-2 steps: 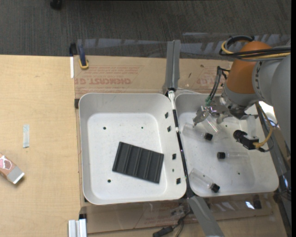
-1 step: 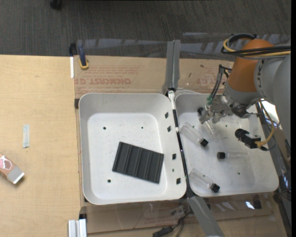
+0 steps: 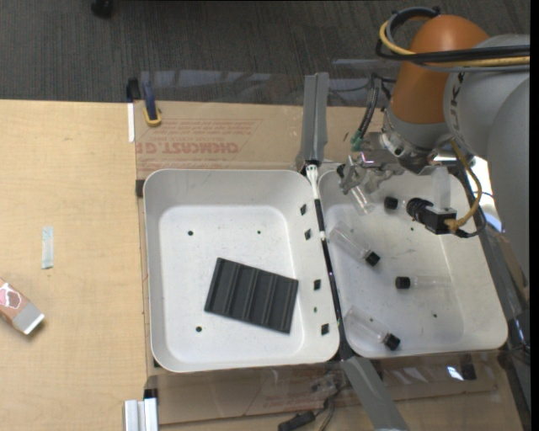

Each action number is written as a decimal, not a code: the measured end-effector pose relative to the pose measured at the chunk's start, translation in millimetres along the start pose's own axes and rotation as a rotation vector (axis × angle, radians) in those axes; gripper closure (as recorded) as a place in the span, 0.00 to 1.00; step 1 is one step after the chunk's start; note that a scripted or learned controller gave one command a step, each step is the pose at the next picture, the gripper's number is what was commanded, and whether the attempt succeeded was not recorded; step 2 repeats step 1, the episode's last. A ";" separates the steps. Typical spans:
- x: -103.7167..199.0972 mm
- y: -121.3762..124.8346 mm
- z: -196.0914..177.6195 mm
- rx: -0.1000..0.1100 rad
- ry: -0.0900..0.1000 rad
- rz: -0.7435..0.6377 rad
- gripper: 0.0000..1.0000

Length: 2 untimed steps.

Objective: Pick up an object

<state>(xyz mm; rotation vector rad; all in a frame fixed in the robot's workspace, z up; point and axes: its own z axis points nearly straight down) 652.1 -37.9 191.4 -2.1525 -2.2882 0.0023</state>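
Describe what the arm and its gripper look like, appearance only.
The arm is bulky, with smooth light grey casings and a rounded orange band above the wrist. Yellow and black cables loop over the orange part, and a black cable with a yellow connector hangs beside the wrist. The gripper is small, metallic and pale, with thin wires.

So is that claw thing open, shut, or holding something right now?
Gripper: cannot be told. It is over the far corner of the right bin, too small and cluttered to read.

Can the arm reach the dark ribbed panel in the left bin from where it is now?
Probably yes. The ribbed panel lies flat and alone on the left bin floor, nothing over it. The gripper hangs above the right bin, so it must cross the divider.
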 end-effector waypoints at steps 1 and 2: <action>-0.6 -0.1 -7.8 0.002 -0.002 -0.001 1.00; -0.6 -0.1 -7.8 0.002 -0.002 -0.001 1.00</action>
